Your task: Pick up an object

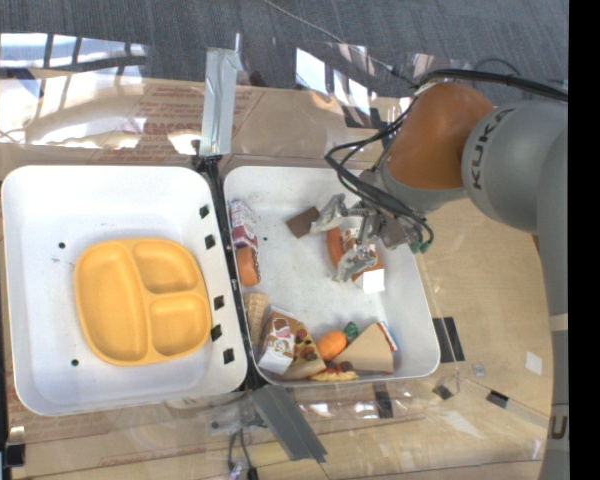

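Observation:
My gripper (348, 236) hangs low over the upper right part of the right bin (420, 313), below the orange wrist band. An orange-red toy piece (335, 248) lies right against the gripper's left side. A brown flat piece (300, 222) sits just to the left of it. A small white block (373, 282) lies just below the gripper. The gripper's own body hides whether anything is held.
Along the right bin's left wall lie a printed packet (243, 222), an orange sausage (246, 265) and a cone (256, 308). At its front are a pizza box (281, 344), a carrot (331, 345) and a sandwich wedge (373, 350). The left bin (30, 208) holds a yellow divided plate (100, 308).

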Available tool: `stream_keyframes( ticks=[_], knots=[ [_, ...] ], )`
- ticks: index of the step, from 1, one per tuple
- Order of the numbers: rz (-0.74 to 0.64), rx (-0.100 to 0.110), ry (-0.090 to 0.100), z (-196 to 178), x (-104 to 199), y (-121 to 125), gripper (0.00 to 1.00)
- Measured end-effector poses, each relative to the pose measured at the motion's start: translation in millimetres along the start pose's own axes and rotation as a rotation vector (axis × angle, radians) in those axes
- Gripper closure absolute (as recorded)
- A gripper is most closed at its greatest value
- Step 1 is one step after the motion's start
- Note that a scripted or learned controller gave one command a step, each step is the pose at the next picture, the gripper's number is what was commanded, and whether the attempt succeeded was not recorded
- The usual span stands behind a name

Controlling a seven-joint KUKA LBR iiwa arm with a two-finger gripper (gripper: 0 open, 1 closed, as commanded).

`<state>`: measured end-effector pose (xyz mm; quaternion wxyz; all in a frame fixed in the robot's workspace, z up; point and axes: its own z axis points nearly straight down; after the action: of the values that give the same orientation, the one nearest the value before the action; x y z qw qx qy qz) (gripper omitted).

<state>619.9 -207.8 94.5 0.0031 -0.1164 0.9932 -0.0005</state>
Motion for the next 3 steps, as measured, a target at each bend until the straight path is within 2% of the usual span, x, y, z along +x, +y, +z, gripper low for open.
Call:
stream_keyframes(
  ticks=[2,3],
  knots=[
    [0.037,-0.001,0.002,0.2,43.8,11.5,0.00],
    [0.093,-0.003,0.004,0.7,49.7,12.2,0.00]
  ],
)
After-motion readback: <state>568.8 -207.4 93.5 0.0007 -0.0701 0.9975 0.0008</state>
